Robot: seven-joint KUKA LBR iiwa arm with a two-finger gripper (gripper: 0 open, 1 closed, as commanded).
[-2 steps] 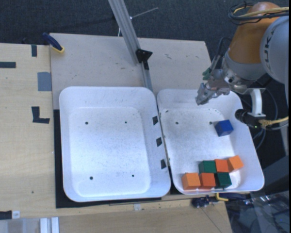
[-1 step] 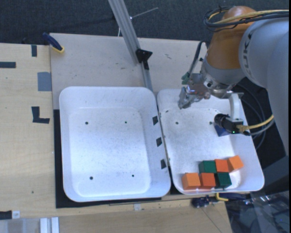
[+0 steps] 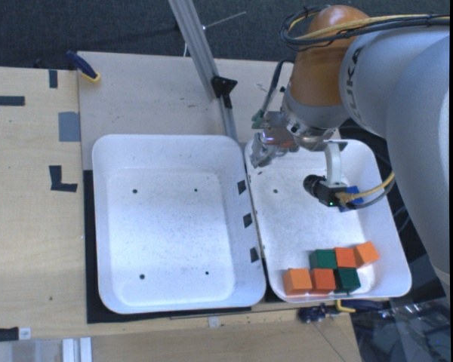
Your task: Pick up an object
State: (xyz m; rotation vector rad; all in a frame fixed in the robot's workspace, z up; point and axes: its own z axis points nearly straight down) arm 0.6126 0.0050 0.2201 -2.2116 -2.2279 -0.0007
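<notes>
- Reaching in from the right, the grey arm [image 3: 408, 74] with its orange band [image 3: 325, 51] hangs over the far left corner of the right bin [image 3: 287, 202].
- The gripper [image 3: 268, 151] sits low at that corner, just beside the rim where the two bins meet; whether it is open or closed cannot be told, and no object is visible in it.
- The blocks — the things to be picked — lie well apart from the gripper, clustered at the near end of the right bin.
- An orange block [image 3: 297, 280] lies at the left of the cluster, with a second orange block [image 3: 324, 278] touching it on the right.
- A dark green block [image 3: 348, 278] sits next along the near row, and another green block [image 3: 324, 259] lies just behind.
- Two more orange blocks [image 3: 346, 257] [image 3: 367, 253] finish the far row, the last one tilted toward the bin's right wall.
- The left bin [image 3: 174, 225] is white with fine dark specks (and four small dark dots on its floor).
- A black cable fitting [image 3: 321, 189] with a blue and yellow lead hangs below the wrist, over the middle of the right bin.
- A slanted metal rail [image 3: 200, 47] crosses the table [image 3: 30, 202] behind the bins — a black bracket sits on it near the bins' far edge.
</notes>
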